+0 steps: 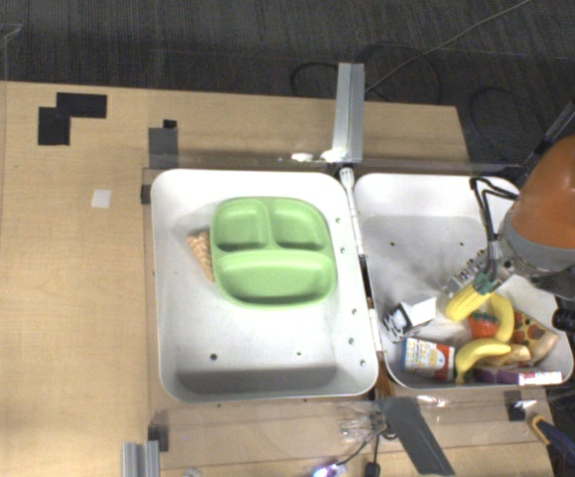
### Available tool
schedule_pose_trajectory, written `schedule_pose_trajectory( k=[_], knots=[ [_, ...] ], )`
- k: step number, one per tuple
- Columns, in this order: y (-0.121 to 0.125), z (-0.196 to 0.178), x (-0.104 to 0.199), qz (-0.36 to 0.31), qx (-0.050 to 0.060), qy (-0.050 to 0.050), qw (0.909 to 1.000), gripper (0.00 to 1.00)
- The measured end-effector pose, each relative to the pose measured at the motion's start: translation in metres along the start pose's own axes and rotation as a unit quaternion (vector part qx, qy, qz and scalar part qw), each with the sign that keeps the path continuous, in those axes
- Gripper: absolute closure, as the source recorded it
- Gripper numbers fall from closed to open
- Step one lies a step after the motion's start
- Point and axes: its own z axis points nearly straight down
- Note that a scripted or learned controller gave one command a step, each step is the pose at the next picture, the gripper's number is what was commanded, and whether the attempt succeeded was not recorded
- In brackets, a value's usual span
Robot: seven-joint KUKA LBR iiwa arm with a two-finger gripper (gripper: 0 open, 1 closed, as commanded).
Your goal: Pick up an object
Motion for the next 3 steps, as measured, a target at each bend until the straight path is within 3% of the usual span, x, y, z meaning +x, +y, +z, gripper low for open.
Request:
schedule_pose_trajectory(
  k=[1, 2, 3],
  knots=[
    [0.056, -0.057, 0.015, 0.176, 0.008, 0.003, 0.9844, 1.0],
    [0.056, -0.057, 0.015, 0.175, 0.008, 0.003, 0.9845, 0.0],
    [0.054, -0.166, 0.03, 0.173, 0.008, 0.003, 0.9848, 0.0]
  ],
)
